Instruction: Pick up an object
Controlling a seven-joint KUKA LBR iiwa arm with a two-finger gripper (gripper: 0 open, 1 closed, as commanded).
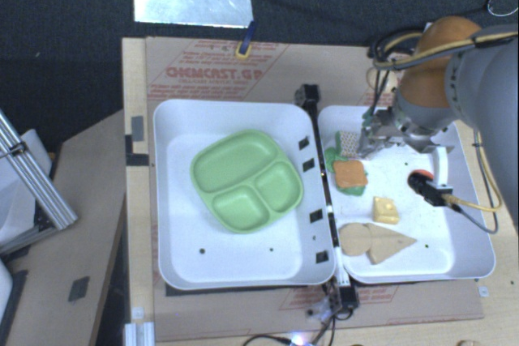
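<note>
Several food pieces lying in the right bin (466,243); nearest the gripper (366,143) an orange toast piece (350,174), just below and slightly left of it. Impossible to tell the gripper's state. Probably a short drop toward the toast piece.

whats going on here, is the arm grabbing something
The arm's gripper is down in the right bin, at its upper left, beside an orange-topped toy sandwich. Nothing is visibly held. A yellow block and tan flat pieces lie nearer the front. The left bin holds a green divided plate.
</note>
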